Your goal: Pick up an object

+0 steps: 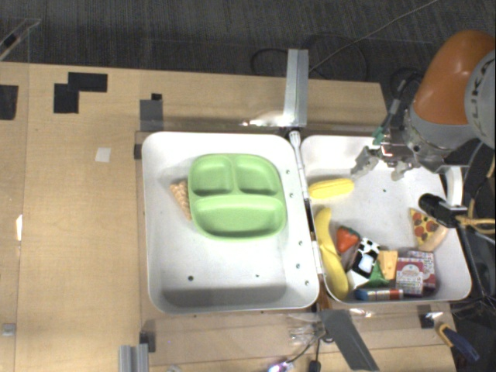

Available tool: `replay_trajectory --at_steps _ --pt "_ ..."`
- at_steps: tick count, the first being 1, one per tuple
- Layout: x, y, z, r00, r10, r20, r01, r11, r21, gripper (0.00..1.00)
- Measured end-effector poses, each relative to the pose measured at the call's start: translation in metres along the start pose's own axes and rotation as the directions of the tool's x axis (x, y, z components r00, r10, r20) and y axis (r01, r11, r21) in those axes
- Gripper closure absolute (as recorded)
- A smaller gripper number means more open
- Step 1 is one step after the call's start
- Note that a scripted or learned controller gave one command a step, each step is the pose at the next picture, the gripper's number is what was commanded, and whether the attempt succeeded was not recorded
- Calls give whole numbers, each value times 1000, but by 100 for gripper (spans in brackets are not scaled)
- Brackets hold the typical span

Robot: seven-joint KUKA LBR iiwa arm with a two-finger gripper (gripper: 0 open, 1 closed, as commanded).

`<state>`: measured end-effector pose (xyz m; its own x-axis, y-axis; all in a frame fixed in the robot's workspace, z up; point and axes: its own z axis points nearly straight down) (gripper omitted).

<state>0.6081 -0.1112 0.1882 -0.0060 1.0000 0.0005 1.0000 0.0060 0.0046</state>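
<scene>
My gripper (383,163) hangs over the back of the right bin (387,200), fingers spread open with nothing between them. A short yellow corn-like piece (331,187) lies just left of and below it, near the bin's left wall. Farther forward in the same bin lie a banana (328,253), a red and green piece (346,240), a black and white item (363,259), a yellow wedge (387,266), a red box (417,273), a marker (380,293) and a pizza slice (427,228).
The left bin (225,285) holds a green divided plate (236,194) with a tan waffle-like piece (180,198) at its left edge. A metal post (297,91) stands behind the divider between the bins. Bare white floor lies under the gripper.
</scene>
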Motion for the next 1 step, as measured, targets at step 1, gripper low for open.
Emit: replay_trajectory --at_steps 1 --pt "-2 6 98 989 -148 3 148 989 -9 0"
